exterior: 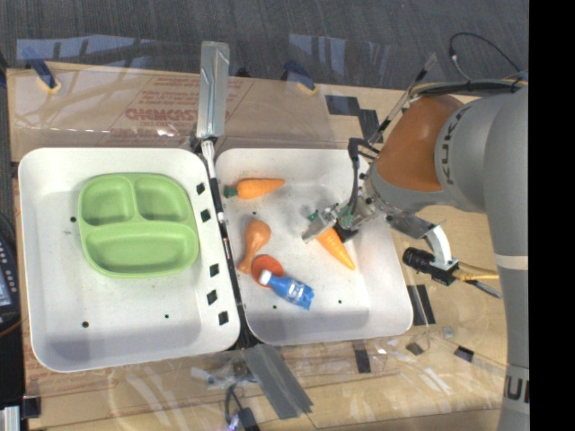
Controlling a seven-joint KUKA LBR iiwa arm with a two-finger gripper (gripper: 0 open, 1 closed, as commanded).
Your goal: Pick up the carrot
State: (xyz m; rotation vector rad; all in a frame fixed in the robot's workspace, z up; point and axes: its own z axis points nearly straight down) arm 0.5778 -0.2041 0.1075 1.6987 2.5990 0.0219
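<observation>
Green divided plate (pixel 139 223) in left bin (pixel 45 268); blue bottle (pixel 289 288) in right bin (pixel 386 308).

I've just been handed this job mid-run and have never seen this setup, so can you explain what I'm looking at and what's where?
This is one camera fixed above a bench, looking down at a slant. The big grey machine with the orange band is a robot arm reaching in from the right; its gripper is the small metal part at its tip.

Two shallow white bins sit side by side. The left bin holds a green divided plate. The right bin holds a carrot near its top edge, a second carrot right under the gripper, an orange pear-shaped piece, and a blue bottle with a red cap.

The gripper is down at the second carrot's thick end, but I can't tell whether it actually grips it.
</observation>
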